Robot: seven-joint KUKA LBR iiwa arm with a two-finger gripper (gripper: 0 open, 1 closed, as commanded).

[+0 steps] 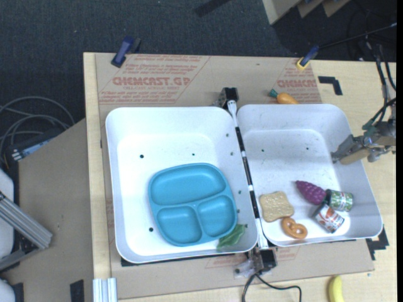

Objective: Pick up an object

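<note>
White plastic bins sit side by side on the cardboard-covered bench in the camera view. The left bin (126,131) holds a blue three-compartment plate (191,202) with a green leafy toy (232,236) at its near right corner. The right bin (283,115) carries the likely targets, all clustered in its near half: a tan slice of toy bread (276,206), an orange ring-shaped pretzel (294,228) just near of it, a purple bunch of grapes (310,190), a green-labelled small can (340,201) and a red-and-white can (329,219) lying on its side.

At the right bin's right rim sits the grey two-finger gripper (345,153), well apart from that cluster and with nothing between its fingers; whether they are apart or together I cannot tell. By my judgement the pick is not yet begun: every object rests on the bin floor, so reaching, closing and lifting all remain.
</note>
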